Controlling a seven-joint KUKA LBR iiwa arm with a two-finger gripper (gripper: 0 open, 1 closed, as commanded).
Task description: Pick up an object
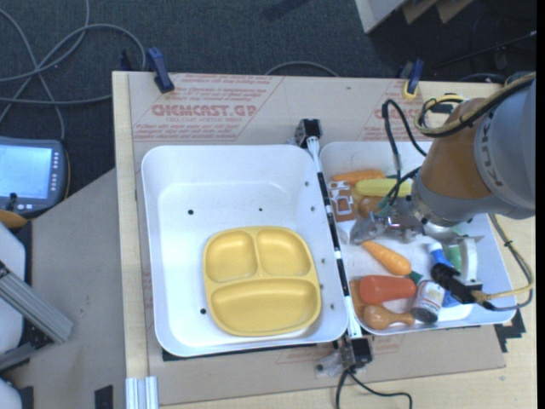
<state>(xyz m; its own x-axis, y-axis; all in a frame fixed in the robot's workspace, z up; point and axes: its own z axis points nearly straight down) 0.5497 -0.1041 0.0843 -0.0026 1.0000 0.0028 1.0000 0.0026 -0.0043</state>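
From my remote station I see the arm (477, 156) reaching in from the right and hanging over the right bin (341, 153), with the gripper (381, 226) low among the toys. The metal parts at its tip are small and blurred, so I cannot tell what state the claw is in, and I see no object that it is carrying.

The nearest candidate to pick is the orange carrot (387, 258). It lies just below the gripper in the picture, a little toward the near side of the bin, and its long axis runs on a diagonal, from upper left down to lower right. In my judgement the claw must close across this axis, not along it.

Around the carrot the room is tight. A red pepper (385, 289) lies just beside it on the near side, then a tan drumstick-like piece (385, 317) and a small can (428, 300) near the bin's front wall. A yellow corn-like piece (376, 187) and an orange piece (358, 177) lie behind the gripper.

The left bin (170, 177) holds a yellow divided plate (260, 279), well apart from the gripper. Both bins rest on a wooden board (213, 109), which is bare around them.
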